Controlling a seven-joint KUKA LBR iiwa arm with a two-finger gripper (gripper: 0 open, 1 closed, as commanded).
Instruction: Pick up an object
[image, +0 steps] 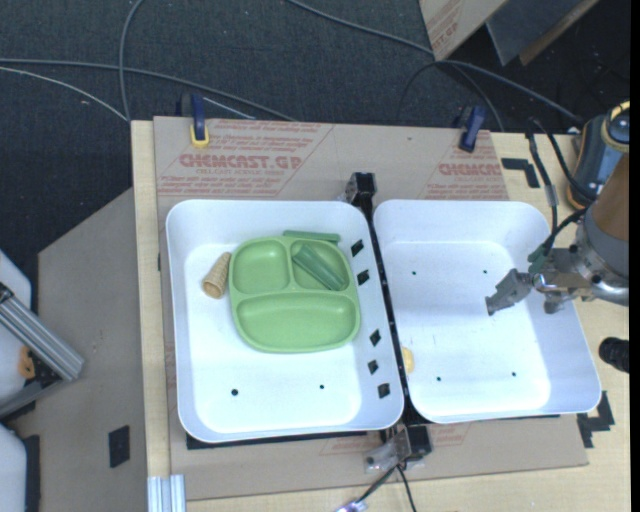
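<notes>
Camera view: hand (518, 297) above right bin (470, 395), green plate (290, 320) in left bin (200, 400)

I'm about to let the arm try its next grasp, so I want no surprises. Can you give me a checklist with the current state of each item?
1. Gripper carrying nothing: ok, nothing seen between its fingers.
2. Gripper over a pickable object: not ok, it hangs over the right bin, away from the objects.
3. Targets in view: ok, green divided plate, dark green piece on it and cone-shaped piece beside it, all in the left bin.
4. Fingers ready to grasp: cannot tell.
</notes>
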